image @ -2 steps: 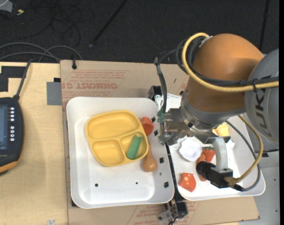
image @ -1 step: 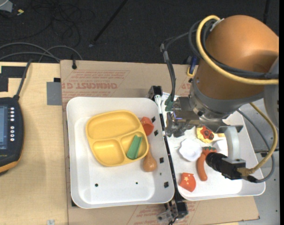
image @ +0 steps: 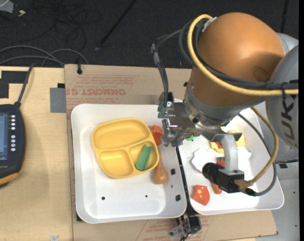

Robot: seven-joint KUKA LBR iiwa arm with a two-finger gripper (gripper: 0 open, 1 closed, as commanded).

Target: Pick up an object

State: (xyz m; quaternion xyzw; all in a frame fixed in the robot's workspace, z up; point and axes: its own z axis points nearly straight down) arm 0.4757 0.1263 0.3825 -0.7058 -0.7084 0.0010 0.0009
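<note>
Objects: a yellow divided plate [image: 122,145] lies in the left bin [image: 91,185], with a green piece [image: 144,156] in its lower right compartment.
Beside plate: a red piece [image: 156,133] sits just off its right rim; a tan, pear-shaped piece [image: 160,174] touches its lower right corner.
Right bin [image: 272,197]: a red piece with a green spot [image: 201,194] lies near the front; white, yellow and orange pieces [image: 227,147] sit further back, partly hidden by the arm.
Claw [image: 168,129]: low over the ridge between the bins, near the red piece by the plate; whether it is spread or closed, I cannot tell.
Arm [image: 237,59]: grey with an orange band, over the right bin.
Table [image: 41,149]: cardboard under the bins; a pendant [image: 3,142] at the left edge.
</note>
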